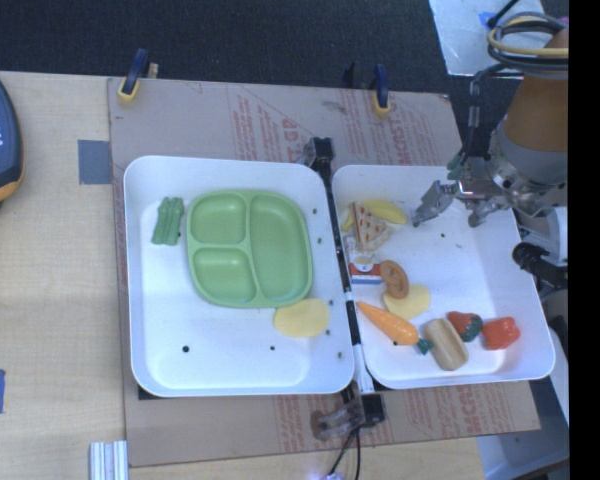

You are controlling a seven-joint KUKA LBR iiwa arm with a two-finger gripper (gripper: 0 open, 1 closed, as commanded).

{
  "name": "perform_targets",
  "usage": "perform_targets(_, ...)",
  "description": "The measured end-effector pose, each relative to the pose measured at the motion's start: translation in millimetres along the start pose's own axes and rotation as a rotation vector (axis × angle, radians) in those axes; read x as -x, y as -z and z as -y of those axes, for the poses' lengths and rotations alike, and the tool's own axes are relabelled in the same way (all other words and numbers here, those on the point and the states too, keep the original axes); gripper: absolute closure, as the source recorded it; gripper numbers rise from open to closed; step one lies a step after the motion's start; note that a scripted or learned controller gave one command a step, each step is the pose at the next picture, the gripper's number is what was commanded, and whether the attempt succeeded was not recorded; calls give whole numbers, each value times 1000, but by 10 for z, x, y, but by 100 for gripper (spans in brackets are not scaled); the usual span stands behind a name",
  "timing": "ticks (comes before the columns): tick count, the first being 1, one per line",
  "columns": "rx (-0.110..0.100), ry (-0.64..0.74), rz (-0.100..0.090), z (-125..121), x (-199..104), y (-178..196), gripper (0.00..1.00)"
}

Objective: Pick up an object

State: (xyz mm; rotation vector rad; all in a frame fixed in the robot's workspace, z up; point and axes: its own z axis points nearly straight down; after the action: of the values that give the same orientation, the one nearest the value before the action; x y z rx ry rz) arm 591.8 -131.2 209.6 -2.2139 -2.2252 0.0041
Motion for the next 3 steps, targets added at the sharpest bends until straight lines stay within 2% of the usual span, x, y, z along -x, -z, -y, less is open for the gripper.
perform_targets(1,-7,2,-1,103,-230,-657,0)
perform_targets(2,7,-4,0,285,-348,-1168,0)
perform_targets(3,10,1,-1,261,-346,-1020,100)
